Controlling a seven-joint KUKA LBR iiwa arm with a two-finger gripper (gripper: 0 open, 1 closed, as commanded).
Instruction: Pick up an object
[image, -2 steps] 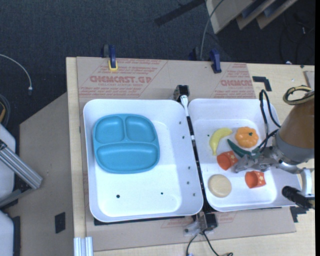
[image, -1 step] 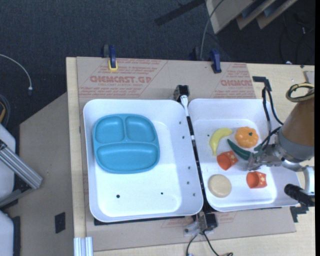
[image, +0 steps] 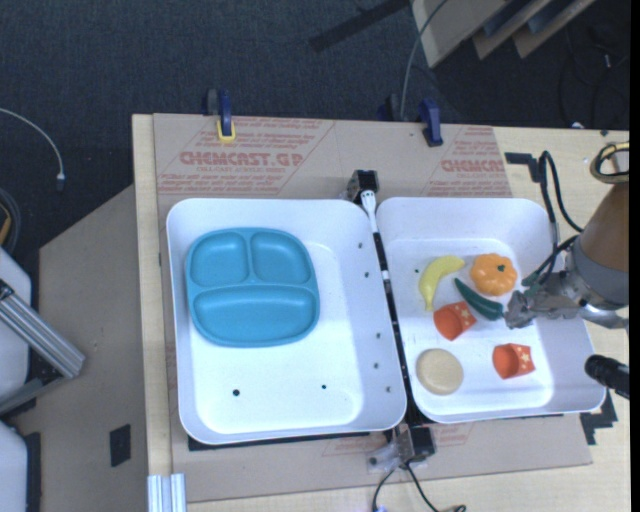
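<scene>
Claw (image: 520, 312) low in the right bin (image: 520, 225), near its right wall; I cannot tell its opening.
The cucumber (image: 480, 300) beside it slants from upper-left to lower-right, banana (image: 438, 277) and orange (image: 493, 272) crowding close.

Probably a lab: clamped bench (image: 300, 150), loose cables (image: 548, 190).

- The brown board (image: 330, 150) under the bins bears red print reading "CHEMCAST GP" at its upper left, with a smaller line beneath that is too small to read.
- The same red print repeats at the board's upper right, partly cut off by the bin.
</scene>
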